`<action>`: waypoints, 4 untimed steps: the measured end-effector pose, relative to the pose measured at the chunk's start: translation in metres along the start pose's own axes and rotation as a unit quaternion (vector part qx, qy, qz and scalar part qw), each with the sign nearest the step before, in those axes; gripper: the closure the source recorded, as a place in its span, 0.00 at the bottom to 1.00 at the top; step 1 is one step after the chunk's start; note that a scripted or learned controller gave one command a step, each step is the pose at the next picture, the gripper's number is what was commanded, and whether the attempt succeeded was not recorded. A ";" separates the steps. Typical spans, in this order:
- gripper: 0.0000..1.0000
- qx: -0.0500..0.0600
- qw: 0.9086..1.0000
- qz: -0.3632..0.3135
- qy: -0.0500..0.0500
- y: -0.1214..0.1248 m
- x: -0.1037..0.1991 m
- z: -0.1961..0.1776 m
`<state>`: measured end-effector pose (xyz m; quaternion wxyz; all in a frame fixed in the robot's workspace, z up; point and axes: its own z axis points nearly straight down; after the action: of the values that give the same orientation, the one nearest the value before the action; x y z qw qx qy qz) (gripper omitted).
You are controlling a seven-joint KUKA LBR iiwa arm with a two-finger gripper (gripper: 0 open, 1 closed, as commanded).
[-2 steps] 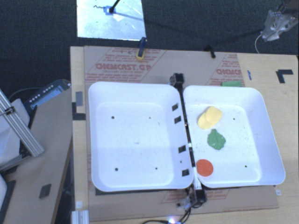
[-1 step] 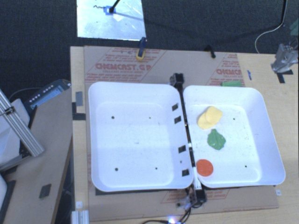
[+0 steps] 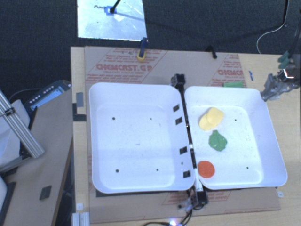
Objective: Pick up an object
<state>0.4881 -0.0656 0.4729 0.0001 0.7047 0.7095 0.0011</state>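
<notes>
Three small objects lie in the right bin. A yellow piece sits toward the back left of that bin. Just in front of it is a green piece. An orange-red disc rests near the bin's front left corner. My gripper hangs at the far right, over the back right corner of the right bin and well away from all three objects. Nothing is seen between its fingers.
The left bin stands beside the right one, with black clips along the shared edge. Both rest on a cardboard sheet. A metal plate lies at the back, and a small yellow and blue item sits behind the left bin.
</notes>
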 end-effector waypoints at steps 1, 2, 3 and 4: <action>1.00 0.003 1.000 -0.002 0.000 0.006 0.060 0.077; 1.00 -0.003 1.000 0.004 -0.002 0.049 0.018 0.037; 1.00 0.009 1.000 -0.001 0.000 0.006 0.087 0.206; 1.00 0.004 1.000 0.005 -0.002 0.031 0.034 0.291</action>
<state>0.5195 -0.0306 0.1824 -0.0013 0.7084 0.7058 -0.0031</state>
